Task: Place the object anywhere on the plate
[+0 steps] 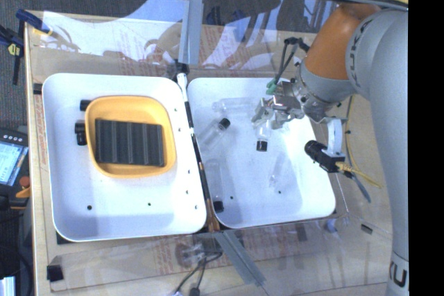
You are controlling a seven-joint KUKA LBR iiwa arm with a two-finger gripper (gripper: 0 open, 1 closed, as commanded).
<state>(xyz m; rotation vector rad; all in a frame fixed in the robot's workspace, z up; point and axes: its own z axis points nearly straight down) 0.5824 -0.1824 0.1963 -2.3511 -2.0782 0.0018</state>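
1. Camera view, left side: the left bin [104,201] holds a yellow plate [129,105]. A dark ridged block [132,142] covers the middle of the plate, so I judge the bare yellow rim to be the likeliest landing spot.
2. Camera view, right side: the right bin [246,208] holds the loose items, which are well apart from the plate, with the wall between the bins in the way. A clear vial with a dark cap [221,125] lies far-left in this bin. A small dark piece [261,145] sits near its middle.
3. The gripper [272,111] hangs low over the far part of the right bin, just beyond the small dark piece, probably placed there for a pick. The glare and clutter around it mean I cannot tell whether it is spread, closed or pinching anything.
4. Which item is the task's object is unclear. Both candidates appear to rest on the bin floor, so the carry to the plate is not yet done.
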